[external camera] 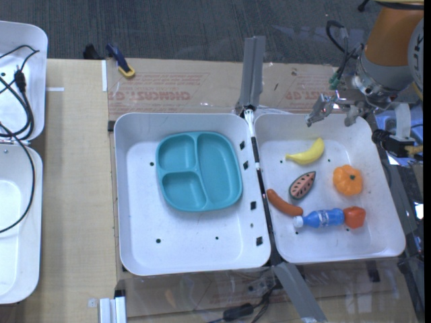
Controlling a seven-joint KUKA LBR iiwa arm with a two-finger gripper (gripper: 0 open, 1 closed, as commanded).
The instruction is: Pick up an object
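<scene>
The gripper (335,111) hangs over the right bin's (377,244) far edge, fingers apart and holding nothing. The banana (306,153) lies just below it, near the orange pumpkin (347,180).

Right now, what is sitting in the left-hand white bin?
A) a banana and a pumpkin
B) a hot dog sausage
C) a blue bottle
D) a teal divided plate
D: the teal divided plate lies alone in the left bin, while the banana, small orange pumpkin, blue bottle and sausage all lie in the right bin.
</scene>
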